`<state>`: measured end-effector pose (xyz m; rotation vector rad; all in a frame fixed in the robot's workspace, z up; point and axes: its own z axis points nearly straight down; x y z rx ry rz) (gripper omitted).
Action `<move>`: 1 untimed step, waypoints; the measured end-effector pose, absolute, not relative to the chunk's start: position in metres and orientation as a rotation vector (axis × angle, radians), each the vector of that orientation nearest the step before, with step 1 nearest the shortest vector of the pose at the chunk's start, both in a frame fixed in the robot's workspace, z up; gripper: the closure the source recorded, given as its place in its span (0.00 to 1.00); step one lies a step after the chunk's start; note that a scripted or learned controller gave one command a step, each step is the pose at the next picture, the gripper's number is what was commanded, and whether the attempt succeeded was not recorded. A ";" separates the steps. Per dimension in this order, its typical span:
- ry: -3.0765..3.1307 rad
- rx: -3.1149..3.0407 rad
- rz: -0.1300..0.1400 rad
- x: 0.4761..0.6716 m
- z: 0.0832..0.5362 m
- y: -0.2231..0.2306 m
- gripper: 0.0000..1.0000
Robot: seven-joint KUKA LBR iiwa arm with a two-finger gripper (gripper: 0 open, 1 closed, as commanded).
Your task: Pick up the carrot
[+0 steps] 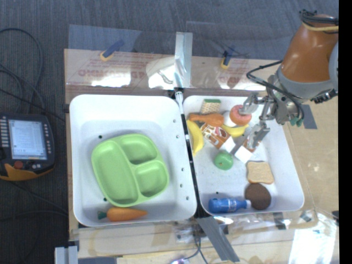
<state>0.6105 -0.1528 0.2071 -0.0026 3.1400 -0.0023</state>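
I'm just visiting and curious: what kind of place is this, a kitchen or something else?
Probably a robot test lab, not a kitchen. A robot arm reaches over two white bins of toy food, such as a carrot, and a handheld control screen lies beside the bench.

Left bin roomy, right bin crowded

In the left bin [82, 147] the green tray [130, 169] fills the middle; open floor lies at 12, 9 and 3 o'clock of it. The carrot [125, 214] lies at the tray's 6 o'clock, tight between tray and front wall, reachable from above. The right bin [289, 164] is packed at 12 o'clock with food; the claw [258, 120] hangs there. Bread [259, 172], a brown ball [257, 196] and a blue bottle [228, 204] block 5 o'clock.
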 end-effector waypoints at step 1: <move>3.132 0.257 0.002 0.578 0.183 -0.059 0.00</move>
